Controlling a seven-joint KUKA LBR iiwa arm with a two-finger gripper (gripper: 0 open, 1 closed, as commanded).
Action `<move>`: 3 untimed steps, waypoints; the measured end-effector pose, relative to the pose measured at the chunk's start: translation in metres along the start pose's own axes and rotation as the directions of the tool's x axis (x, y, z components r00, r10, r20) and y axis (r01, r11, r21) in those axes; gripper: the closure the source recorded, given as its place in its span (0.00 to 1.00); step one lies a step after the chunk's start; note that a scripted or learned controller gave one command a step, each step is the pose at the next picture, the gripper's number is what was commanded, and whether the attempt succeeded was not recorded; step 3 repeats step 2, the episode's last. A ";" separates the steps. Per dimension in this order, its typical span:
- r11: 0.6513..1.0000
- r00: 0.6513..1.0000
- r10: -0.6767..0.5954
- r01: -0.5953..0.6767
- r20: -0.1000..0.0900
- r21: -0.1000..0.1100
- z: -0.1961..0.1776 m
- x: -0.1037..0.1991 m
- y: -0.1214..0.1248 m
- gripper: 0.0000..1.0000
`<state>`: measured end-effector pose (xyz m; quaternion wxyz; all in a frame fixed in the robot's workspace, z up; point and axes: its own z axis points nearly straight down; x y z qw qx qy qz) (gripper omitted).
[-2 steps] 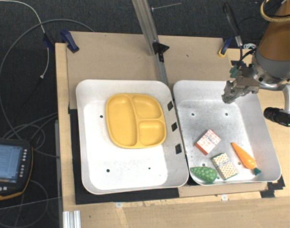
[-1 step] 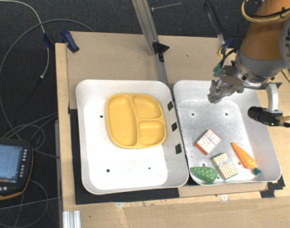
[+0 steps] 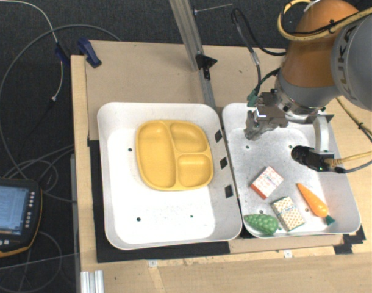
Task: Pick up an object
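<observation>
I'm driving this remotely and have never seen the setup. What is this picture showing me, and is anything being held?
One fixed camera looks down at a slant on a bench with two white bins. The grey and orange arm reaching in from the right is the robot; its gripper hangs over the right bin. That bin holds a red and white box, a patterned box, a toy carrot and a green toy vegetable. The left bin holds a yellow divided plate. I see nothing held.

Lying near right bin [image 3: 235,163] front edge: red-white box [image 3: 266,182], patterned box [image 3: 288,213], orange carrot [image 3: 313,202], green item [image 3: 261,223], possibly a vegetable.
</observation>
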<state>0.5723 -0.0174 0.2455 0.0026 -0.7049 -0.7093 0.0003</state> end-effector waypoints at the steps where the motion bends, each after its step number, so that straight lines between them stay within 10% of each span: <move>1: 1.000 1.000 -0.002 0.002 0.000 0.000 0.006 0.061 -0.010 1.00; 3: 1.000 1.000 -0.001 0.001 0.001 -0.006 -0.001 0.115 -0.006 1.00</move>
